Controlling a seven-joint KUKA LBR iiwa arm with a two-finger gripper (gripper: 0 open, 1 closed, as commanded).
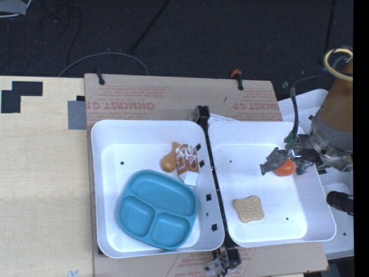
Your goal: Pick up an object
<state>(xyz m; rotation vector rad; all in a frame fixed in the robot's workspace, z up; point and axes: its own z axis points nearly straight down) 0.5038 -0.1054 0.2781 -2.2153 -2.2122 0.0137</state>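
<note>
My gripper hangs over the right part of the right bin, under the grey wrist with its orange band. A small orange-red round object sits between its two dark fingers, which are closed against it. A tan, bread-like flat piece lies on the floor of the same bin, below and left of the gripper and apart from it.
The left bin holds a blue divided plate, an orange-brown pear-shaped toy and a brown and white packet. A black divider rail runs between the bins. Cables trail behind the bench.
</note>
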